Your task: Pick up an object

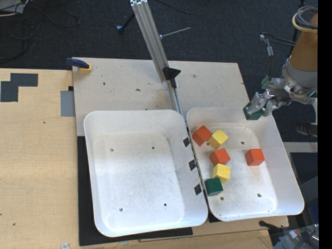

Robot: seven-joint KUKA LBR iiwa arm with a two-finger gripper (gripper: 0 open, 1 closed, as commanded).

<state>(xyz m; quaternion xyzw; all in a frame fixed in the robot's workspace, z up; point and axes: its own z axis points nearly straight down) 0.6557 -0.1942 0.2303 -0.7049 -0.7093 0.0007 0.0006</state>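
Plainly, a small dark green block (253, 110) sits clamped between the fingers of the gripper (256, 108), held above the upper right corner of the right bin (282, 154). It looks like a cube with matte faces, tilted a little, its lower edge just over the bin's rim.

Entering from the right of the frame, the arm (303, 56) slants down and leftward, its orange band wide above a grey wrist, with the gripper at its lower left end pointing toward the bin.

Lying on the right bin's floor are six more blocks, all in its left and middle part: an orange block (202, 135) uppermost, a yellow block (219, 138) just beside it, a red-orange block (220, 156) below those, a second yellow block (222, 171) touching or nearly touching a green block (213, 185) at the lower left, and a red block (254, 157) apart to the right. They appear to be painted wood with crisp edges.

Both bins are shallow white trays with rounded corners; the left bin (98, 139) has a faintly speckled floor. A ribbed metal rail (153, 40) runs diagonally from the top of the frame down between the bins, over a pale board (119, 87).
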